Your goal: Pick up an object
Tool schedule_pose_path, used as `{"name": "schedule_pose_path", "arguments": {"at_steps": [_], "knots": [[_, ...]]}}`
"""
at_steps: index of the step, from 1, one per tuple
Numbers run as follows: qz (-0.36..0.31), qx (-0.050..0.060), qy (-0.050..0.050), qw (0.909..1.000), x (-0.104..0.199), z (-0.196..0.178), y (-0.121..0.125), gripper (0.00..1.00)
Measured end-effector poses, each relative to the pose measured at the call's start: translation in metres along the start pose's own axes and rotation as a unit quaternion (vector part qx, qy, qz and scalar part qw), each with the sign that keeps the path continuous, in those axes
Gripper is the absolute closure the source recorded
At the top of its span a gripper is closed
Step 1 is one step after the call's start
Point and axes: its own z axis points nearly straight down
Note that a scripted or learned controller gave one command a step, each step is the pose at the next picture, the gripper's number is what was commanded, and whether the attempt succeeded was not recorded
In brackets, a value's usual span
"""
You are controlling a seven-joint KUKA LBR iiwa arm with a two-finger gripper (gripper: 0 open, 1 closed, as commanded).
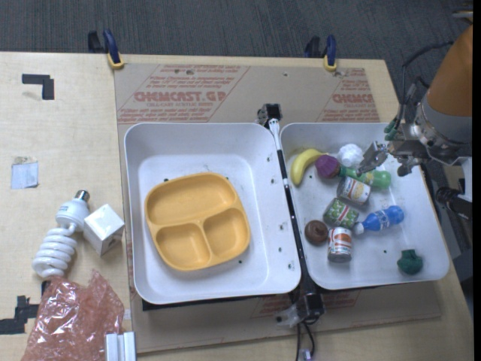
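Two shallow white bins are seen side by side on the bench: the left bin (135, 201) and the right bin (428, 224). A yellow plastic plate with three compartments (197, 220) is laid flat in the left bin.

Several small objects are gathered in the right bin. A yellow toy banana (302, 163) is placed near its upper left corner, with a purple round piece (328, 166) just beside it and a white crumpled ball (350, 154) next to that. A green bottle lying on its side (373, 178) is found below the ball, and a small tin with a pale label (354, 191) touches it. A green-labelled can (340, 213), a dark brown round object (316, 232), a red-labelled can (340, 244) and a blue and white toy bottle (382, 219) are clustered lower down. A dark green small figure (409, 262) is set well apart near the lower right corner.

The two-finger gripper (373, 159) is positioned over the upper part of the right bin, just above the green bottle. Whether its claw is wide or narrow cannot be told, and nothing is visibly held.

Outside the bins, a white spiral light bulb (62, 235) and a white cube (104, 227) are seen on the left.
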Motion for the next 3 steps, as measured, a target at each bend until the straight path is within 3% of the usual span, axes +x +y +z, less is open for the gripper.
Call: {"name": "schedule_pose_path", "arguments": {"at_steps": [1,2,3], "knots": [[0.001,0.000,0.000,1.0000,0.031,0.132,0.027,0.00],[0.002,0.000,0.000,1.0000,0.038,0.132,-0.063,0.00],[0.002,-0.001,0.000,1.0000,0.037,0.122,-0.062,1.00]]}}
